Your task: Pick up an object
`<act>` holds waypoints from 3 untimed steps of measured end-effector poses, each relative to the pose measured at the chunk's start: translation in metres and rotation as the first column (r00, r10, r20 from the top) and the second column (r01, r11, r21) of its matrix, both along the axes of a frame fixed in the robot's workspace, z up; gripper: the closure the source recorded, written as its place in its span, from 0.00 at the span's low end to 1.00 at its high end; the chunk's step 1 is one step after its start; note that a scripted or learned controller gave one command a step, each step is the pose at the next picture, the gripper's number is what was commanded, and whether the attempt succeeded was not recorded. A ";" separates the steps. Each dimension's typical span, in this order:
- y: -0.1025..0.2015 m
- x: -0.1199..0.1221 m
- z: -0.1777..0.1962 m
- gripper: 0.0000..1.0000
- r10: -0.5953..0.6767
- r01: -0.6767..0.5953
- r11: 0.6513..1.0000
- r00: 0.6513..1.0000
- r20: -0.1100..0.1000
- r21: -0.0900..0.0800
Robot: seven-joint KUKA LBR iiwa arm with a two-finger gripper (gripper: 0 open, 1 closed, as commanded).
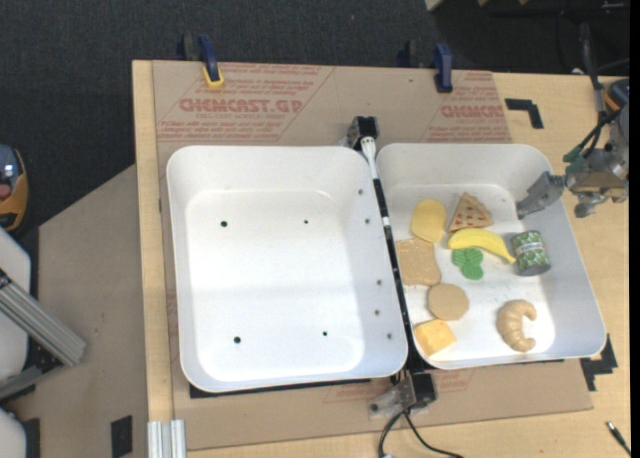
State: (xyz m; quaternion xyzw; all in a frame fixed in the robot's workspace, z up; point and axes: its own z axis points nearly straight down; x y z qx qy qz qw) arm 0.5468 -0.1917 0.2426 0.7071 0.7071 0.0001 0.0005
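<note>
In the overhead camera view, the claw [535,196] reached in over the upper right rim of the right bin [575,286], above and just right of the green can [531,253]; whether it was wide or narrow could not be told, and nothing showed between its tips. The can lay near the bin's right wall. Touching the can's left side lay the banana [481,243], with the pizza slice [468,214] above the banana and the green broccoli piece [468,263] just below it. Further left of the can were the yellow chip [429,220], the toast slice [417,261] and the round cookie [448,301]. Below the can lay the croissant [517,324], and the cheese wedge [434,337] lay lower left. The left bin [190,246] stood beside it on the counter [300,96].
</note>
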 end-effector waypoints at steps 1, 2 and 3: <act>0.077 -0.011 0.046 0.00 0.005 -0.005 1.000 1.000 0.003 0.001; 0.153 -0.018 -0.062 0.00 0.005 -0.005 1.000 1.000 -0.007 0.004; 0.149 -0.017 -0.048 1.00 -0.001 0.001 1.000 1.000 0.001 0.001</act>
